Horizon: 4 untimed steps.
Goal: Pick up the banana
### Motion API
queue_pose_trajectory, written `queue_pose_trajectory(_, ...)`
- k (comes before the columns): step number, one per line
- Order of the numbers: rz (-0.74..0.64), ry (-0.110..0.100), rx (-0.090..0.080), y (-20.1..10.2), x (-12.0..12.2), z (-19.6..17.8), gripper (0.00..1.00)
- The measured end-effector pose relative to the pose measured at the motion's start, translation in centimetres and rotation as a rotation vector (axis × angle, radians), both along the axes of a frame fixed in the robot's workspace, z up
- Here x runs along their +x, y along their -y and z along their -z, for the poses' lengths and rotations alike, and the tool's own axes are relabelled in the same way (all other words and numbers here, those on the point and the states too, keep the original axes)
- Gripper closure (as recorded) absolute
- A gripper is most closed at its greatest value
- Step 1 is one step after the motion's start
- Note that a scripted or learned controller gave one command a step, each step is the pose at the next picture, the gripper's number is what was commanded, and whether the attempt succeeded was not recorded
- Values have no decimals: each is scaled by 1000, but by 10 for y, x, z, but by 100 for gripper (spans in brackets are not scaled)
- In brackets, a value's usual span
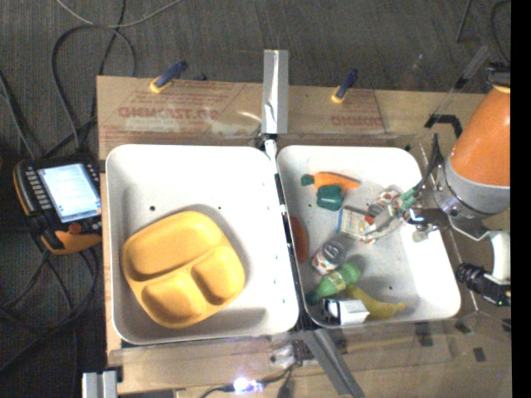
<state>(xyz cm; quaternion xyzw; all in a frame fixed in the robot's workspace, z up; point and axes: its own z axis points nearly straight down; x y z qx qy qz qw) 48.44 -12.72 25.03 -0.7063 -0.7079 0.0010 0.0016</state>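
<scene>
On the bench, left to right:
- Left bin [116,181]: yellow divided tray [184,267], lying at a slant.
- Right bin [431,293]: carrot [336,179] and teal block [330,196] near the far wall; can [328,256], green bottle [338,280], white-and-black tube [347,309].
- Banana [375,303]: near front wall, touching the tube, well apart from the gripper.
- Gripper [383,216]: over bin's middle; whether spread or closed, cannot tell.

Faded red print on the cardboard [191,114] behind the bins looks like "CHEMCAST", though it is blurred.
</scene>
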Motion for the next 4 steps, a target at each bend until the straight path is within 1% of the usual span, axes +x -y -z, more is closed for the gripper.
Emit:
queue_pose_trajectory(1,11,-2,-1,-110,1,68,0)
queue_pose_trajectory(2,22,18,-2,21,44,107,0)
queue_pose_trajectory(3,-197,3,0,-33,67,133,0)
queue_pose_trajectory(4,-355,4,-1,5,141,41,0)
